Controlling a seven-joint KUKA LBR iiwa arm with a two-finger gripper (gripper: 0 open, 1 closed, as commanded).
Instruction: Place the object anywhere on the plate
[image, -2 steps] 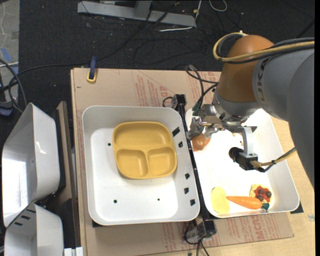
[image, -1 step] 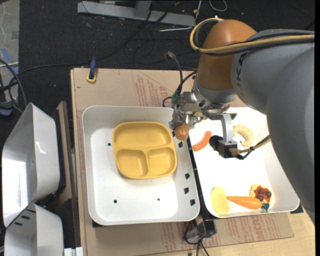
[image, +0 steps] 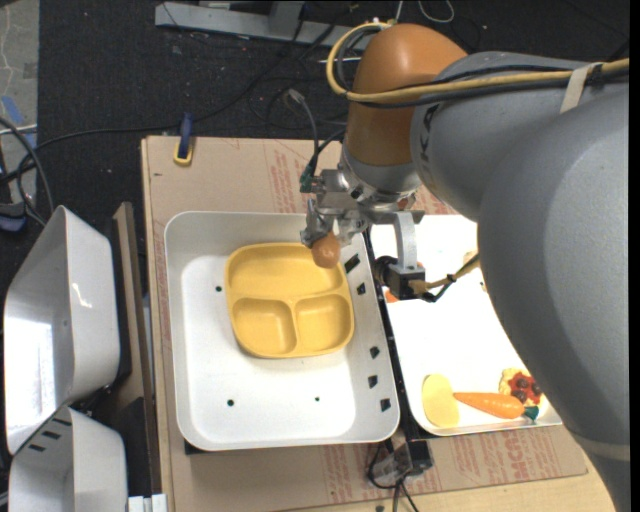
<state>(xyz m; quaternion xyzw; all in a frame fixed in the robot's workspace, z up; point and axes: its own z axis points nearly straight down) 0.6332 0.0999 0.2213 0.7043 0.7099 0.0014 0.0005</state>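
Note:
A yellow sectioned plate (image: 290, 300) lies in the left white bin (image: 200, 330). My gripper (image: 326, 240) hangs over the plate's upper right rim. A small brown rounded object (image: 326, 252) sits between its fingers, just above the rim. The big grey arm with its orange band reaches in from the right and hides much of the right bin.
The right bin (image: 450, 340) holds a pale yellow disc (image: 438, 398), an orange carrot (image: 490, 404) and a small red and yellow item (image: 520, 385) near its front edge. A blue-handled clamp (image: 184, 140) grips the bench's back left edge.

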